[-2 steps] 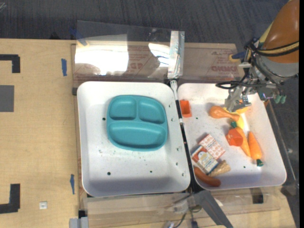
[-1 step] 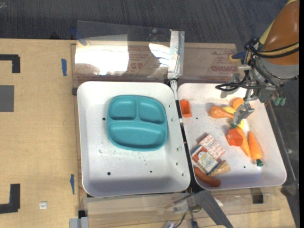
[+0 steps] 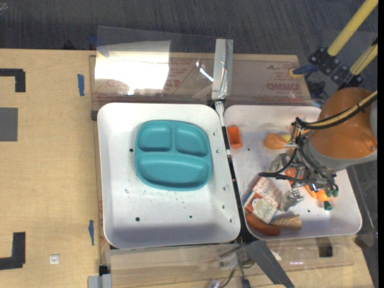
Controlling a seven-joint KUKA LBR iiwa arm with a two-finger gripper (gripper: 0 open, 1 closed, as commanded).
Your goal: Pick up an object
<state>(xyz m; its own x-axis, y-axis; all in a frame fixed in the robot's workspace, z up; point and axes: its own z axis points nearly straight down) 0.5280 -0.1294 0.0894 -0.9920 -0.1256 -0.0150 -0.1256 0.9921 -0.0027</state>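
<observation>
Over the right bin (image 3: 348,221) our hand (image 3: 298,176) hangs low among the clutter; we cannot tell how it is set. Just toward the bin's near-left corner from it lies the snack packet (image 3: 264,200), its long axis slanting toward that corner. Apart, near the divider, sits an orange block (image 3: 234,137).

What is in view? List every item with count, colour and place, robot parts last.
Bins: 2, white, side by side on the bench.
Divided plate: 1, teal, in the left bin.
Block: 1, orange, right bin, by the divider.
Packet: 1, printed white and red, right bin, front.
Other small items: several, mostly orange, in the right bin; too cluttered to name.
Arm: 1, grey with orange band, above the right bin.
Gripper: 1, low among the right bin's clutter.
</observation>
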